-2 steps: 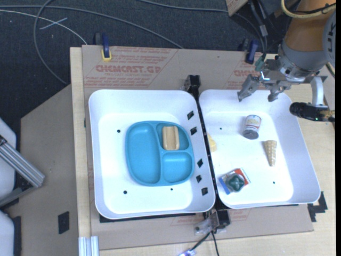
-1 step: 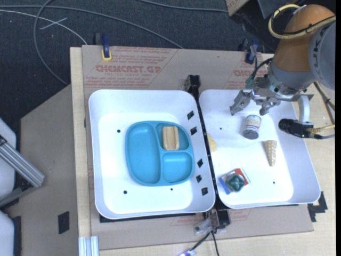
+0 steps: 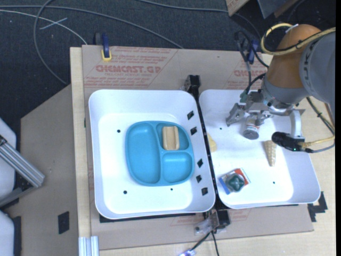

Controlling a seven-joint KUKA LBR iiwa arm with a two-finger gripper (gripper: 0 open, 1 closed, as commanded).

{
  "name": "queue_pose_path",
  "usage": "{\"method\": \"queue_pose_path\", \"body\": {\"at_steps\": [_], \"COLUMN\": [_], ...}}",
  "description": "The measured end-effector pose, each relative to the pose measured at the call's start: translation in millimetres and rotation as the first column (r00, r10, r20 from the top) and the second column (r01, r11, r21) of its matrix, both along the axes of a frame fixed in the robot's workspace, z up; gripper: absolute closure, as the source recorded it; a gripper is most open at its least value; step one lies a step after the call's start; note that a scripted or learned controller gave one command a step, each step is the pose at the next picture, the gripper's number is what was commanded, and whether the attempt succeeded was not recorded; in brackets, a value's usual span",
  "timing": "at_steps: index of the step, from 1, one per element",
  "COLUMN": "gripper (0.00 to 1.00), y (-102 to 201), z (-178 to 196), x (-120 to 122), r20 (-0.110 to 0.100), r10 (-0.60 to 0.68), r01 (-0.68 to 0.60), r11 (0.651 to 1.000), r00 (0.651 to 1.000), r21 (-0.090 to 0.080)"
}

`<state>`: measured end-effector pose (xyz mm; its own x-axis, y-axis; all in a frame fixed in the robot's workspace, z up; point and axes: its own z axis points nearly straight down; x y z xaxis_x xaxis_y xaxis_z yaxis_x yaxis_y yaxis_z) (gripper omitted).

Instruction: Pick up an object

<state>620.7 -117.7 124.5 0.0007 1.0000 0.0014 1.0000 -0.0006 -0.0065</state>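
Ample bare floor (right bin) below gripper

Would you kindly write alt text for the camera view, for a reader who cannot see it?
A grey arm's gripper hovers over the right bin, which holds a cone and a small packet. The left bin holds a blue tray with a tan block in one compartment.
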Motion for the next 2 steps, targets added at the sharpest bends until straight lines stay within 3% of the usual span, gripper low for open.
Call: {"method": "queue_pose_path", "body": {"at_steps": [1, 2], "gripper": [1.0, 1.0], "y": [0, 4], "z": [15, 59], "x": [2, 5], "r20": [0.008, 0.013], "r10": [0.0, 0.002], "r01": [0.0, -0.002], "r11": [1.0, 1.0], "r00": [1.0, 1.0], "r21": [-0.001, -0.002]}}
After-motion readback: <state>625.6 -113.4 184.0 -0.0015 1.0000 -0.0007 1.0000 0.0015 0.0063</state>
